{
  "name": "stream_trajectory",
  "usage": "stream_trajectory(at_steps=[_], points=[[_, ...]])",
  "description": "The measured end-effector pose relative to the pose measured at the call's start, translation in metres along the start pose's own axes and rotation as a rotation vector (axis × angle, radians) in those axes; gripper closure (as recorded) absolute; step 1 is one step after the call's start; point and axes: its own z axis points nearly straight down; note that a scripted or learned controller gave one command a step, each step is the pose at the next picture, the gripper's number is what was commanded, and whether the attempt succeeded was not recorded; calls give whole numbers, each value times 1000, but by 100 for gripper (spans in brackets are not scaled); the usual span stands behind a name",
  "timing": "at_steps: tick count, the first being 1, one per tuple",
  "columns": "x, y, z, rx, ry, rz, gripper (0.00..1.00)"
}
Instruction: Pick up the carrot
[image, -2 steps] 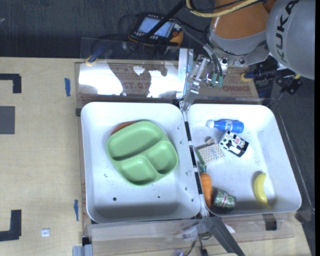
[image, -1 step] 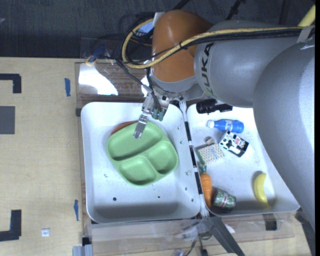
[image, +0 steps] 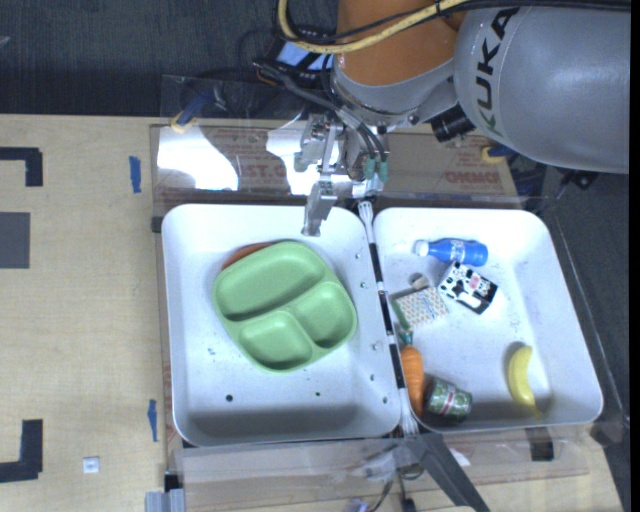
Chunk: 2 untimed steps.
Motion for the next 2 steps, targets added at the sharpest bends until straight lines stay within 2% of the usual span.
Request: stream_trajectory(at_steps=[1, 2], points=[[-7, 54, 162, 0, 4, -176, 0], [-13, 74, 161, -1, 0, -232, 0]])
